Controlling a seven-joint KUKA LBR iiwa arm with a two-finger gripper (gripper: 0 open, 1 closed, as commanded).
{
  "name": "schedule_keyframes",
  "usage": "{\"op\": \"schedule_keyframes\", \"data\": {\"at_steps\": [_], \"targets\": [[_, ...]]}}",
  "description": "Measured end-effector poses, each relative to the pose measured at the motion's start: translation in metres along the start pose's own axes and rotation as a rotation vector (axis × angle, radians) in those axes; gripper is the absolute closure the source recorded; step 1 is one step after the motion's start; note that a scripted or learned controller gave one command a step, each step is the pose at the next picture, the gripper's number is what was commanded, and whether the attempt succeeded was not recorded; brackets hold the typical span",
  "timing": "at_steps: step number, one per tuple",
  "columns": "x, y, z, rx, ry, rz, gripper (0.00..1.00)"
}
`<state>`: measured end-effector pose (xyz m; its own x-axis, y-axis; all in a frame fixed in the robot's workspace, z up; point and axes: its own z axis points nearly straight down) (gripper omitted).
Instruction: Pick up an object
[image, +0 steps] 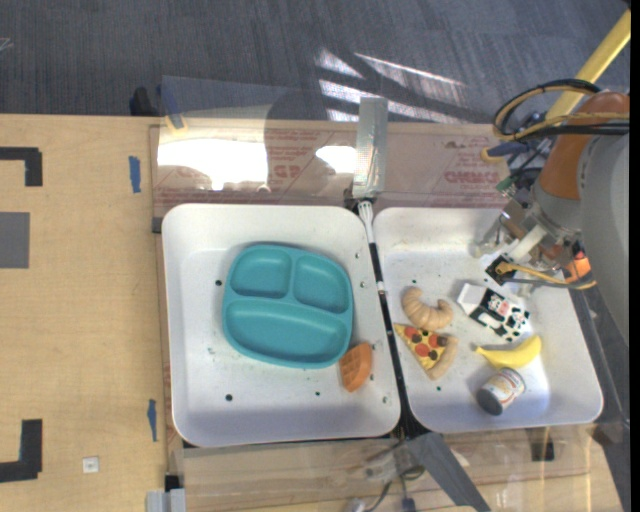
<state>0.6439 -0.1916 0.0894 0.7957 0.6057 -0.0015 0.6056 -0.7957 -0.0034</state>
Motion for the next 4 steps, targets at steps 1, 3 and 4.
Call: {"op": "schedule_keyframes", "data": {"at_steps": [1,3,4], "targets": [[-0.003,0.010,-0.190,-0.015,0.009,-0.157,0.00],[-0.014,-0.055,-0.345,-0.004,0.002,0.283,0.00],[-0.088,-0.039,-0.333,-0.001,0.000,0.137,0.00]]}}
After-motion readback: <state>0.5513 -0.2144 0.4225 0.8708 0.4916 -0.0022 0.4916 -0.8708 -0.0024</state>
